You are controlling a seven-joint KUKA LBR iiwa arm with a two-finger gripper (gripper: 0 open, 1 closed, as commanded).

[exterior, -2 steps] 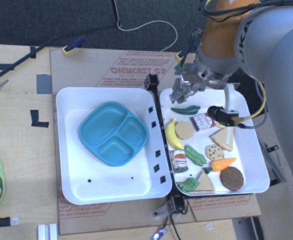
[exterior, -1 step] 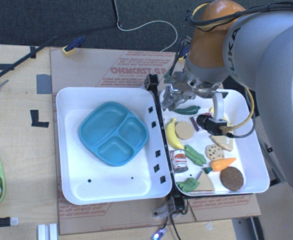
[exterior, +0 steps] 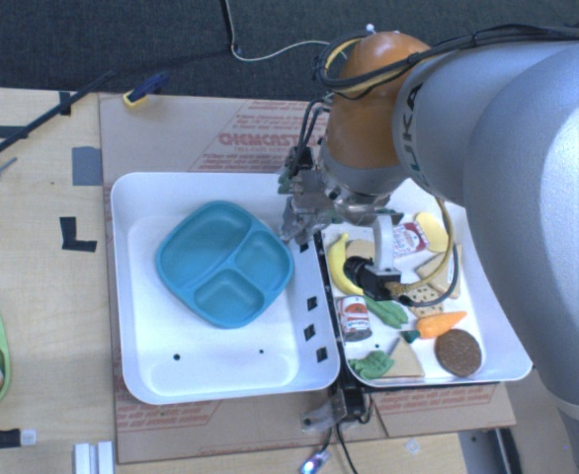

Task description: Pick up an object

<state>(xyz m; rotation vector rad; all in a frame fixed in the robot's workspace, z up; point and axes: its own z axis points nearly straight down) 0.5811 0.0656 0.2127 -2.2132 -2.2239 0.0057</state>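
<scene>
Gripper (exterior: 304, 217) at the bins' shared wall (exterior: 316, 289)
Spread or pinching, cannot tell; blue divided plate (exterior: 225, 263) in left bin (exterior: 131, 265), banana (exterior: 340, 265) in right bin (exterior: 499, 346).

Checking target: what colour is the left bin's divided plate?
Light blue; the divided plate shows best in camera view.

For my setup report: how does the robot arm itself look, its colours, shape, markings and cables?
The arm is thick, rounded and smooth grey, with a glossy orange band above the wrist. Dark letters run along the grey shell beside the band. Thin cables run down the wrist to a small dark metal gripper.
</scene>
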